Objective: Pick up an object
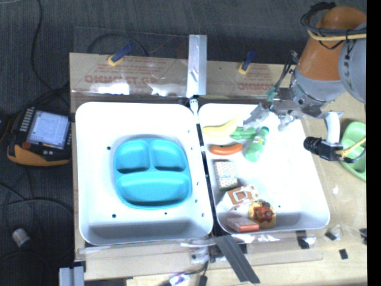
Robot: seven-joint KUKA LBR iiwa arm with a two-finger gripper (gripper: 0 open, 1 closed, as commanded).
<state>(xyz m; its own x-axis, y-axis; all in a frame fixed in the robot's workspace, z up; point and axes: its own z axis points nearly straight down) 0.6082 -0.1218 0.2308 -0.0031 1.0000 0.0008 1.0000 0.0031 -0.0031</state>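
Gripper (finger state cannot be told) above green bottle in right bin; blue divided plate in left bin

Blue tray, yellow banana, green bottle.

Your arm reaches in from the right at the upper corner, orange band uppermost and the grey wrist below it, angled down and to the left. The end effector hangs at the end of it, its pale metal fingers pointing down-left.
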